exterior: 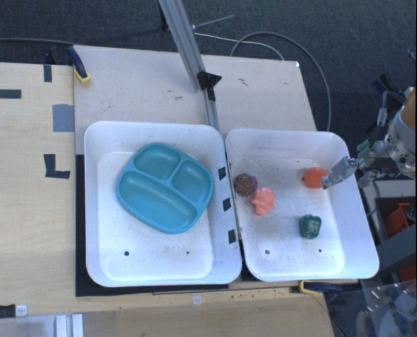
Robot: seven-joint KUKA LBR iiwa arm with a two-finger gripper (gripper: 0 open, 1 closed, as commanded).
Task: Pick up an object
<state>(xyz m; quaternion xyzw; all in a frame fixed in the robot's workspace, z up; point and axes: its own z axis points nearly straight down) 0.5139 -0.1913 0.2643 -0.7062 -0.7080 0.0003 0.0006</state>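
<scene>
Two shallow white plastic bins (96,209) sit side by side. Left of their shared rim lies one teal divided plate (165,187). Right of it lie four small objects: one dark purple ball (246,184), one pink lumpy toy (263,201), one orange round piece (312,177), and one green pepper-shaped toy (309,226).

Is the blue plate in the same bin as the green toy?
No, the blue plate lies in the left bin, while the green toy sits in the right bin.

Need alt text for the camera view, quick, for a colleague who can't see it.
The gripper reaches in beside an orange object in the right bin, which also holds pink, dark red and green objects. A blue divided plate lies in the left bin.
</scene>
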